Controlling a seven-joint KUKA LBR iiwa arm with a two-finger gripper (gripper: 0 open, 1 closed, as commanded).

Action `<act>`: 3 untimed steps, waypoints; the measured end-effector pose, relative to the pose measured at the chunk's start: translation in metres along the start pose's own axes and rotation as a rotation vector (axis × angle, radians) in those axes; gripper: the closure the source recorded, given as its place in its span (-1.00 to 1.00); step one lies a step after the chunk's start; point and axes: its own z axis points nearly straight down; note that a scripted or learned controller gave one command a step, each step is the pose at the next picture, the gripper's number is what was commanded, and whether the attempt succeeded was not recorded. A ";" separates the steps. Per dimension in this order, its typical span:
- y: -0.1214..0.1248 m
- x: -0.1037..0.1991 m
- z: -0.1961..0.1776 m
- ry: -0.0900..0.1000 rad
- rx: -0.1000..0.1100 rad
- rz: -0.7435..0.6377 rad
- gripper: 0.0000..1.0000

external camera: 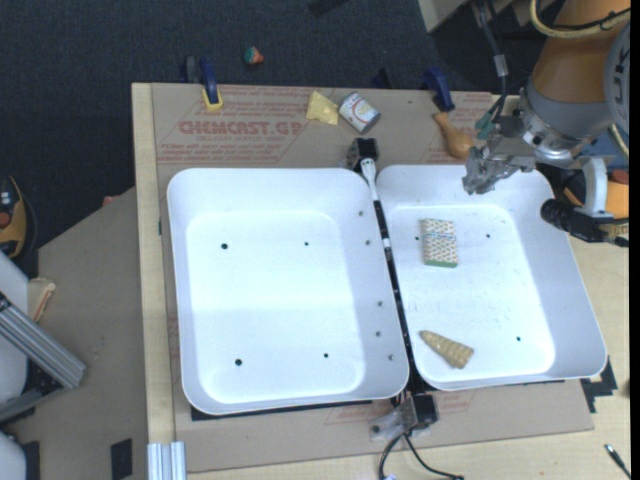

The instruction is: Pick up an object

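Our gripper hovers over the right bin's far edge, nothing visibly held; whether it is spread we cannot tell. The sponge lies near, the cone farther.

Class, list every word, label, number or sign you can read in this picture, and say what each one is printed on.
"CHEMCAST G B": red print on the brown board under the bins; the last letters are blurred, so the reading is uncertain.
Small box on the board's far edge: it has markings, too small to read.
Patterned block in the right bin: a pattern, no legible text.
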 end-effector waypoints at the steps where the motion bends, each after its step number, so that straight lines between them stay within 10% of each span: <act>1: -0.009 0.095 0.049 0.001 0.004 0.001 1.00; 2: -0.015 0.017 -0.198 -0.011 -0.025 0.015 1.00; 3: -0.067 0.080 -0.084 -0.002 0.011 0.006 1.00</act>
